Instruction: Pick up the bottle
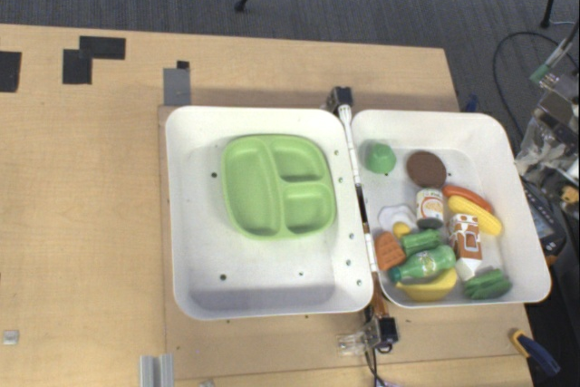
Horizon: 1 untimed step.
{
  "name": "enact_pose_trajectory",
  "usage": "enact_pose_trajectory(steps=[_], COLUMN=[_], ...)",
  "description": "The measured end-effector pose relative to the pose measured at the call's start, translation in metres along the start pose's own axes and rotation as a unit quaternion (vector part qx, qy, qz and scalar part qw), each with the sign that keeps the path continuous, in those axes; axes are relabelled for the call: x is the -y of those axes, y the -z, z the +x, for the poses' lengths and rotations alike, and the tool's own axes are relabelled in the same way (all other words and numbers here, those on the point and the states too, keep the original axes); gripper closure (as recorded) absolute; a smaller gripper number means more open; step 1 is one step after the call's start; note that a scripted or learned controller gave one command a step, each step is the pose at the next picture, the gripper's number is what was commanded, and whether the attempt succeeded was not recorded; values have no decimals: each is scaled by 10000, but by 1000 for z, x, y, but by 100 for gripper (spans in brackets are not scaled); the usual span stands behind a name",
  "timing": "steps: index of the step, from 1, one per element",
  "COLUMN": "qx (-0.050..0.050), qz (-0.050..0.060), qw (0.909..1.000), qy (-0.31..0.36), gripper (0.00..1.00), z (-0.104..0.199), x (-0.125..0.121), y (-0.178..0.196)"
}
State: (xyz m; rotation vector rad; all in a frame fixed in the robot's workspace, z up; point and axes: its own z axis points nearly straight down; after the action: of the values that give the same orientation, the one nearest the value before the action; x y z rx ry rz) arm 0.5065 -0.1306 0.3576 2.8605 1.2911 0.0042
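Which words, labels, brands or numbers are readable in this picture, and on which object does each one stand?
No text can be read in this view.
Small jar: it has a label, too blurred to read.
White and orange carton: it has a printed pattern, too small to read.
Green bottle: it has a light band, no letters legible.
Green divided plate: no marking visible.

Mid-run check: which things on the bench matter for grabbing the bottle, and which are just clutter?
For the job:
- green bottle, lying in the right bin

Just lying about:
- green divided plate in the left bin
- brown disc
- small can
- banana
- green ball
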Motion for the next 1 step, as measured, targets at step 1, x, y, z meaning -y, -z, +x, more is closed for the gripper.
enact_pose_trajectory(steps=[1], qx=[3], qz=[21], qw=[9930], qy=[-1181], gripper=[100], z=[28], x=[51], y=[-25])
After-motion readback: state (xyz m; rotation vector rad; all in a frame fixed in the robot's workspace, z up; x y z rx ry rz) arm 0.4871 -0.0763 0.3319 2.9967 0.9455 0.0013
